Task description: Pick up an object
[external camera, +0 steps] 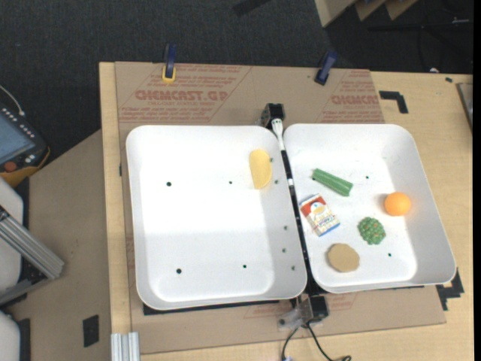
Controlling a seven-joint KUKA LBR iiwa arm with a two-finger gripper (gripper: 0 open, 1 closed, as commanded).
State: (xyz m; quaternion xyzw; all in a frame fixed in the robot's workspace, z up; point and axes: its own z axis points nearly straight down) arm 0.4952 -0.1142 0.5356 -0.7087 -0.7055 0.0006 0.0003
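Camera view: yellow piece (pixel 260 169) in left bin (pixel 203 224); orange ball (pixel 397 204) in right bin (pixel 391 156); claw state cannot tell.

Two shallow white bins, left bin (pixel 203 235) and right bin (pixel 421 173), side by side on a brown cardboard sheet (pixel 225 89) printed with red lettering. A black strip (pixel 294 213) runs along the seam where they meet, ending in a black fitting (pixel 273 114) at the far edge. A blue-and-yellow clamp (pixel 170 66) and a blue clamp (pixel 326 66) grip the sheet's far edge. A cable (pixel 304 341) leaves the near edge. An aluminium rail (pixel 26 239) lies off the left edge; dark floor (pixel 113 13) beyond
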